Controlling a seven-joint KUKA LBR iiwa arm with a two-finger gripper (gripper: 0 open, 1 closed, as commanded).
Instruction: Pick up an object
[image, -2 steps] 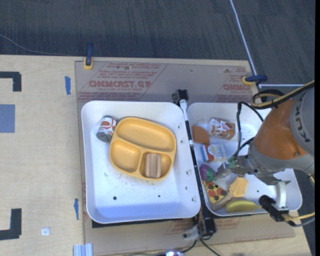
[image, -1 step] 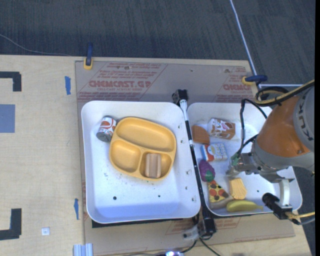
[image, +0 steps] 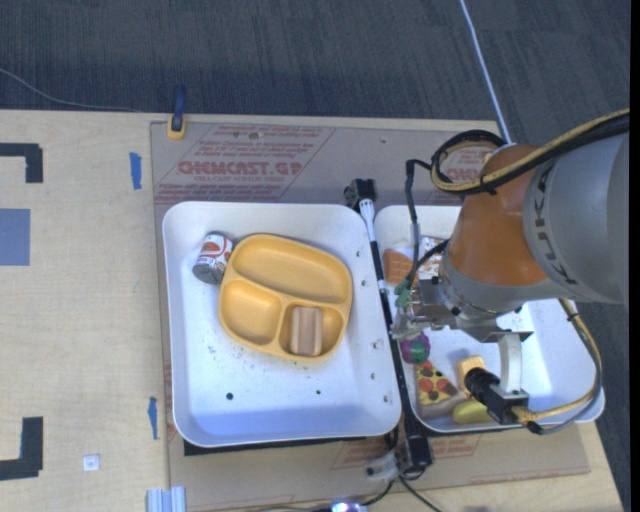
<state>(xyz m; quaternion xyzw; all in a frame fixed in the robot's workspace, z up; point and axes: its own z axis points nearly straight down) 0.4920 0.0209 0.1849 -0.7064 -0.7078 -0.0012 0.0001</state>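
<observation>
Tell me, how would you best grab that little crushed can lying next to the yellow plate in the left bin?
The small crushed red-and-white metal can lies on its side against the upper left rim of the yellow three-compartment plastic plate. I would come straight down from above and close across its narrow body, probably with one finger on the bare bin floor at its far left, since the plate blocks the right side.

KUKA iiwa arm (image: 590, 215): smooth grey cylindrical casing with part of a dark letter marking on its side. Orange band (image: 495, 235) above the wrist, broad and rounded, glossy. Yellow and black cables (image: 480, 160) looped over the band's top; a yellow cable (image: 575, 395) also curves below the wrist. Gripper (image: 415, 315): grey metal block with small fittings and green wiring.
</observation>
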